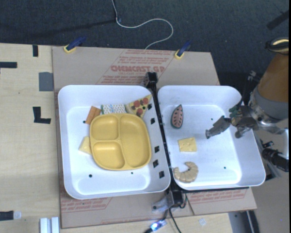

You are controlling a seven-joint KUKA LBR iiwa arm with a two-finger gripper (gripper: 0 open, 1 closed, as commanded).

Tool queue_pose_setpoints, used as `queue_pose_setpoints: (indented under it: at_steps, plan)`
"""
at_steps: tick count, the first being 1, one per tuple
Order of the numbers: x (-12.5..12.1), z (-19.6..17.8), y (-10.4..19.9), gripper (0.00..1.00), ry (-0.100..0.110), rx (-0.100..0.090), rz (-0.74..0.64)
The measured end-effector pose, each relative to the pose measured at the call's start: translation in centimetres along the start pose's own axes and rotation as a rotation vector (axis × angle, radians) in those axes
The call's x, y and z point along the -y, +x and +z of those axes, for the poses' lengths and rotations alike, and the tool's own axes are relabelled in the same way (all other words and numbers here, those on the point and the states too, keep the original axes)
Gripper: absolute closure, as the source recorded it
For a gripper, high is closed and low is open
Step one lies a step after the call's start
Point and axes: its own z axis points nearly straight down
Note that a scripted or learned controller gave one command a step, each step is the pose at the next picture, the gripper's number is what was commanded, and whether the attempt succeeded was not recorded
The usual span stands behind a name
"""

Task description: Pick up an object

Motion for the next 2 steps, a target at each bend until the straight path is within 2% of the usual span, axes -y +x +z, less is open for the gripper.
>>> queue_pose_setpoints:
  at_steps: [1, 2]
  plan:
    - [-0.2, -0.6, 0.0, 0.0, -0.012, 0.002, -0.003]
    - [-0.7, 5.5, 0.7, 0.0, -0.007, 0.002, -0.004]
